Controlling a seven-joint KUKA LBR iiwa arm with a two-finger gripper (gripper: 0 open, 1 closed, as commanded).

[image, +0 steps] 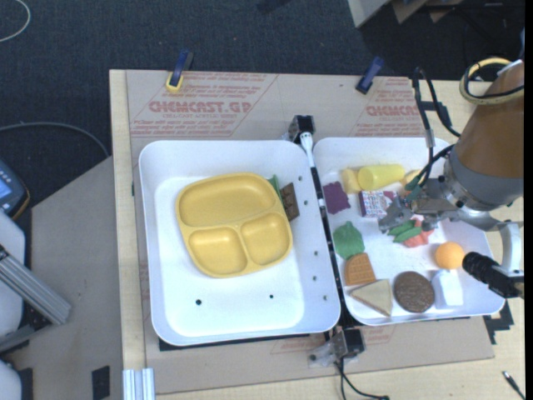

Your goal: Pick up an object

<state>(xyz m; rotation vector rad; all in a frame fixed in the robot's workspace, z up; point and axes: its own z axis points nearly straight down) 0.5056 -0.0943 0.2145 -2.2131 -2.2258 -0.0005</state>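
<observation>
Gripper [405, 221] low in right bin [366, 153], over small pieces. Bottle [375, 177] just behind-left of it; ball [449, 256] near, front-right; round disc [414, 291] in front; wedge [374, 297] front-left. Divided plate [233, 222] well left, in left bin [166, 290].

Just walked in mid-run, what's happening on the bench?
The arm's gripper is down in the right bin, over a red and green toy among the play food: yellow bottle, orange ball, brown cookie. No grasp is visible. The left bin holds a yellow divided tray.
</observation>
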